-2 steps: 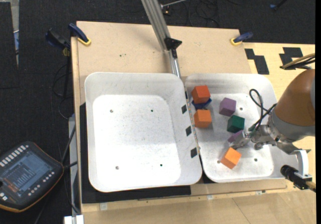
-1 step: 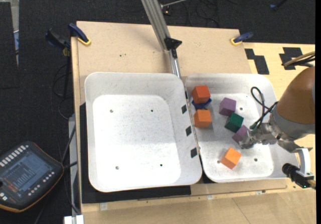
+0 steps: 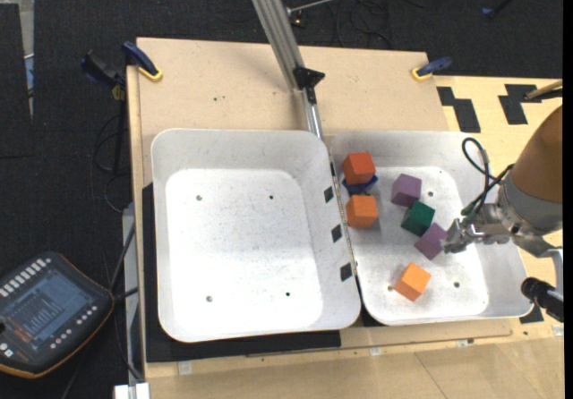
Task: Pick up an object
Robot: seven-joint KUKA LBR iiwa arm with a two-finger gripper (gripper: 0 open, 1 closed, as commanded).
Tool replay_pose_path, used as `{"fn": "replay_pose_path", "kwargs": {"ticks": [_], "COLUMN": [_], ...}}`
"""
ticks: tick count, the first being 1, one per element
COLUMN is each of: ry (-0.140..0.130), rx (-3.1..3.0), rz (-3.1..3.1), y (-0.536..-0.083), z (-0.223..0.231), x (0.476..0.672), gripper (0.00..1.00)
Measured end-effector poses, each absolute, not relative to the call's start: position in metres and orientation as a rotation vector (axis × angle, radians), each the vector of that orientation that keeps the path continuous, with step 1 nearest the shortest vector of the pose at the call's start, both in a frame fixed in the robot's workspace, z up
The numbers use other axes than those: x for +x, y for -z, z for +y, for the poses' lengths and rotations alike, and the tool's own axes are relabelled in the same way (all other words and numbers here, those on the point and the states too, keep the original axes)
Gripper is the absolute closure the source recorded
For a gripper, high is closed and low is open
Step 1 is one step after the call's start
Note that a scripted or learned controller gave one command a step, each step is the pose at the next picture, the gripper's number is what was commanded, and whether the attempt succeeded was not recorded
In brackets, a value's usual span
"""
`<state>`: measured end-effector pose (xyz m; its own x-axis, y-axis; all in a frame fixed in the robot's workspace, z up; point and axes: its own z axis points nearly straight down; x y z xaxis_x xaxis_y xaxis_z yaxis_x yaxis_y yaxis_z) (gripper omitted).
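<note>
Nearest the camera at about 8 o'clock there's a black handheld pendant with a grey screen [image 3: 40,312] sitting off the bench. On the beige wooden bench [image 3: 233,84] the left shallow white plastic bin [image 3: 175,156] sits beside the right shallow white plastic bin [image 3: 466,299], which has all the blocks. Closest one is a small orange cube [image 3: 413,282] around 5 o'clock in that bin. Just beyond it is a small purple cube [image 3: 431,241], and the metal two-finger gripper [image 3: 455,238] is right up against its 3 o'clock side, touching or nearly so. Can't tell if the claw is spread or pinched, it's too small and blurry. A dark green cube [image 3: 417,218] crowds the purple one at 11 o'clock, with another purple cube [image 3: 406,189] behind that. Over by the bin's 9 o'clock wall sit an orange cube [image 3: 362,210], then an orange block [image 3: 359,165] on top of a blue block [image 3: 367,182]. Farthest back, a grey metal pole [image 3: 273,17] slants up toward 12 o'clock
</note>
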<state>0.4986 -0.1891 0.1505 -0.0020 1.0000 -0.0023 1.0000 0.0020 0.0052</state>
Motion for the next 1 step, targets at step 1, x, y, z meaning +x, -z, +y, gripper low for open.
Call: {"fn": "replay_pose_path", "kwargs": {"ticks": [1], "ry": [-0.003], "rx": [2.215], "rz": [2.219], "y": [-0.1953], "z": [-0.1936], "x": [0.4955], "gripper": [1.00]}}
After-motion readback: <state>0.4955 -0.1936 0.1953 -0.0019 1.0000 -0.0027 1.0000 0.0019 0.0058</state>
